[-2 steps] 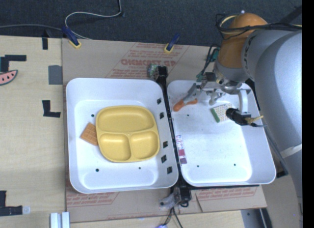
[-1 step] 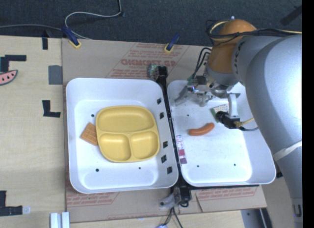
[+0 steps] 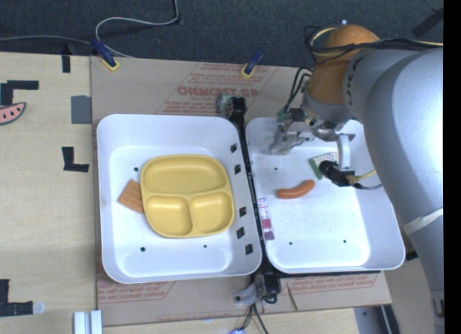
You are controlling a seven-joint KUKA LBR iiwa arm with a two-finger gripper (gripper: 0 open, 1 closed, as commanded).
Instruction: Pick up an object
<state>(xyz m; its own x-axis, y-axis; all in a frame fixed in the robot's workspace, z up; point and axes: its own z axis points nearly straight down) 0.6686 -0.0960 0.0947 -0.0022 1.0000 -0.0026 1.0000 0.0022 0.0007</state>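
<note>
We are observing two shallow white bins lying side by side at frame centre. The left white bin point(image 3: 115, 203) is holding a yellow plastic divided tray point(image 3: 189, 194), with an orange waffle-textured piece point(image 3: 131, 196) tucked partly under the tray's left edge. The right white bin point(image 3: 360, 246) is holding a small orange-red sausage-shaped object point(image 3: 296, 190) lying near its upper middle. The grey arm's two-finger gripper point(image 3: 286, 140) is hovering over the right bin's upper left corner, apart from the sausage. We are unable to tell how the gripper is set.
</note>
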